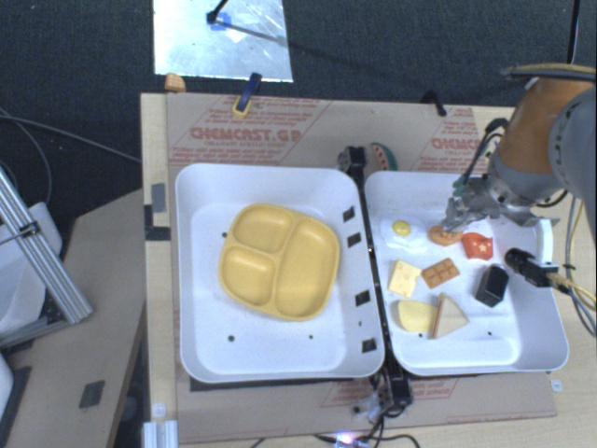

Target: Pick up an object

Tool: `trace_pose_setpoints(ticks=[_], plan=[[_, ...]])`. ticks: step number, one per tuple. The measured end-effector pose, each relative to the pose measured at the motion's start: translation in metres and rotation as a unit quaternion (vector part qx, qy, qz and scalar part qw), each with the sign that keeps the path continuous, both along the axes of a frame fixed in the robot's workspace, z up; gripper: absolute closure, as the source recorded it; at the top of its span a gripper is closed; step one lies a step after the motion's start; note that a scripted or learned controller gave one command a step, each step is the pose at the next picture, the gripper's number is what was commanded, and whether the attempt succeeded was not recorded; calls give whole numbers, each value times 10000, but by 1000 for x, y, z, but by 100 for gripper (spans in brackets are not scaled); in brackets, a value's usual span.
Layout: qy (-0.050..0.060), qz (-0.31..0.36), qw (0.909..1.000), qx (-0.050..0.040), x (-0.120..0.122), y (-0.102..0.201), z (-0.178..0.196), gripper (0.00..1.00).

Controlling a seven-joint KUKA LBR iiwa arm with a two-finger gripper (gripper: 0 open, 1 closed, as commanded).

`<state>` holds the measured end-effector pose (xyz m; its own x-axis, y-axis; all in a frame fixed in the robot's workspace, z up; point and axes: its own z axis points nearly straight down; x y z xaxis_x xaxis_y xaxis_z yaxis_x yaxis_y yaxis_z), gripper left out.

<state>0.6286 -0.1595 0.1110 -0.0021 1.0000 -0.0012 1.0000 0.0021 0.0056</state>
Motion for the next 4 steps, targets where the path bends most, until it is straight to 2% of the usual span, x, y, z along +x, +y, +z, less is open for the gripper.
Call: trace_pose_setpoints(ticks=[1, 2, 3, 4], plan=[[42, 26, 10000, 25, -65, 70, 16, 100], [5, 72, 10000, 37, -99, 191, 76, 100], [4, 9, 10000, 12, -97, 182, 84, 100], [19, 39, 10000, 17, -106, 242, 87, 100]])
